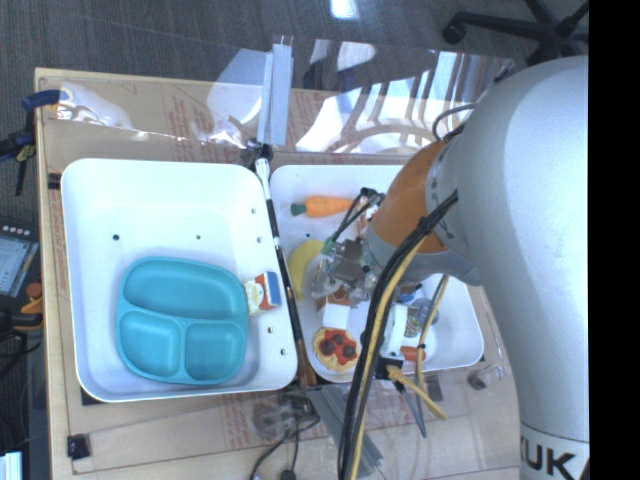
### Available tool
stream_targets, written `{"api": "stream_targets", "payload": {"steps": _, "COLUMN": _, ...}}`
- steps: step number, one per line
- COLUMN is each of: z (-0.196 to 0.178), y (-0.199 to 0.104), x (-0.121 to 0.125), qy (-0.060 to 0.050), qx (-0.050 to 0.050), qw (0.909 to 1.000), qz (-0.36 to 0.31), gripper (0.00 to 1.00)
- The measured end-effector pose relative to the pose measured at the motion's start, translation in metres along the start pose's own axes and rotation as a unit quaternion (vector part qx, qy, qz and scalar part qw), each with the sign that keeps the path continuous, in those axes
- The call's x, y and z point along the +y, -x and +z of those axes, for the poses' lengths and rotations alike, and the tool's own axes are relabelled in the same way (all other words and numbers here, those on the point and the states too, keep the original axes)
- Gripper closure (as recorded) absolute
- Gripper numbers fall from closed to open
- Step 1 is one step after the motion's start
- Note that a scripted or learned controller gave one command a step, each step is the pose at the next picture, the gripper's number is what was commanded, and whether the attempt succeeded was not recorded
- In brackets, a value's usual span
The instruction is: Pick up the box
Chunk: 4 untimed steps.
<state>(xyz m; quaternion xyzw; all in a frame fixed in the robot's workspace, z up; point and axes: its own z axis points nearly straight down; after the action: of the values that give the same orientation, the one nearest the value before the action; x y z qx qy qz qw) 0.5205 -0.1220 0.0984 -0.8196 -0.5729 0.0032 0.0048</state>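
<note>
Camera view puts the small white carton box with red and blue print (264, 293) in the left white bin (90, 198), at its right wall just beside the teal three-compartment plastic tray (183, 320). The gripper (340, 268) hangs over the right white bin (460, 343), so the box lies to its left and slightly lower in the frame, across the shared wall. Whether it is clenched or released I cannot tell. One box, one tray, one orange toy carrot (325, 207), one round pizza-like toy (335, 347), two bins.
</note>
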Motion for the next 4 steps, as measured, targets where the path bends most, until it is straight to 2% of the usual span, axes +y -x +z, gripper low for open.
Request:
{"api": "stream_targets", "payload": {"steps": 1, "z": 0.006, "y": 0.060, "x": -0.013, "qy": 0.006, "qx": -0.001, "qw": 0.9674, "qz": -0.253, "gripper": 1.00}}
{"api": "stream_targets", "payload": {"steps": 2, "z": 0.007, "y": -0.019, "x": -0.024, "qy": 0.005, "qx": -0.001, "qw": 0.9983, "qz": -0.058, "gripper": 1.00}}
{"api": "stream_targets", "payload": {"steps": 3, "z": 0.005, "y": 0.009, "x": -0.033, "qy": 0.010, "qx": -0.009, "qw": 0.9175, "qz": -0.398, "gripper": 1.00}}
{"api": "stream_targets", "payload": {"steps": 4, "z": -0.049, "y": -0.032, "x": -0.034, "qy": 0.029, "qx": -0.014, "qw": 0.9256, "qz": -0.377, "gripper": 1.00}}
